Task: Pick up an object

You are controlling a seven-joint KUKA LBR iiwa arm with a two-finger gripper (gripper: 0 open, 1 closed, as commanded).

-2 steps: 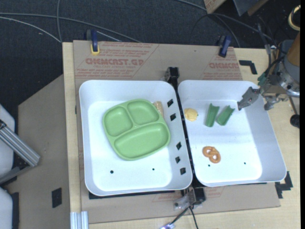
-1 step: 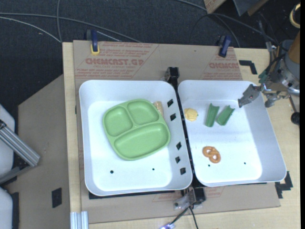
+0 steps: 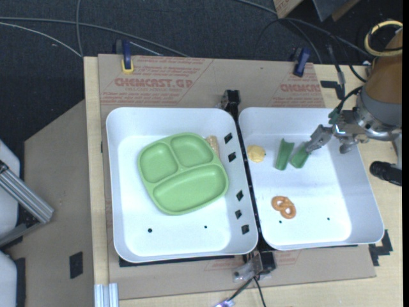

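So the gripper (image 3: 305, 153) is down in the right bin (image 3: 358, 197), near its far edge, and it looks like it's right on top of the green object (image 3: 289, 155). That thing reads as two green pieces side by side, long axis running roughly from far edge to near edge. Can't tell how the gripper is set from this angle. A yellow ball (image 3: 256, 153) sits by the left wall, a pretzel (image 3: 284, 206) nearer the front. Green plate (image 3: 183, 172) is in the left bin (image 3: 128, 222).

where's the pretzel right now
The pretzel lies in the right bin, toward its front, below the green pieces and the small yellow item.
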